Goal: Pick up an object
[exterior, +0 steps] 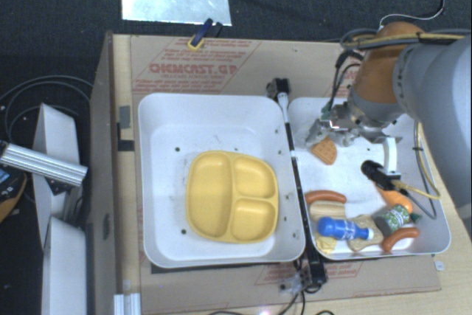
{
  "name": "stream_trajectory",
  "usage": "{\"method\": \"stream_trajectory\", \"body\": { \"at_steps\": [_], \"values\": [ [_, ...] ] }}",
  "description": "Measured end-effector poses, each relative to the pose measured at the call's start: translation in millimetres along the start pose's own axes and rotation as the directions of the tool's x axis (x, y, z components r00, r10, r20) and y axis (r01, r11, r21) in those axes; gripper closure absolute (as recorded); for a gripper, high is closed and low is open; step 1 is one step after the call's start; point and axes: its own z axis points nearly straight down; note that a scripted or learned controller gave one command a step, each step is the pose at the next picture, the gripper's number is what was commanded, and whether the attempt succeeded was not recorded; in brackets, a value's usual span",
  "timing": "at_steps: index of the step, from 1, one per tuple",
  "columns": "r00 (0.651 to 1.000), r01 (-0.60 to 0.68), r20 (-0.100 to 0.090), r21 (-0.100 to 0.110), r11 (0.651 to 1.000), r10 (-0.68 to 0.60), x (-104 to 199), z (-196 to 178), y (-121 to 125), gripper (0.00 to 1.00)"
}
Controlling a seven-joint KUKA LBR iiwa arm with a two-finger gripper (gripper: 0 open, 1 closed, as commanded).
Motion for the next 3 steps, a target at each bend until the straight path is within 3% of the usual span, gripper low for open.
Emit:
{"method": "stream_trajectory", "body": {
  "at_steps": [2,3],
  "values": [
    [1.0,0.001,0.0,-0.001,1.0,-0.001,-1.6,-0.4,-0.2,0.0],
    [1.0,0.003,0.0,0.0,1.0,-0.003,12.0,0.1,-4.3,0.0]
  ]
}}
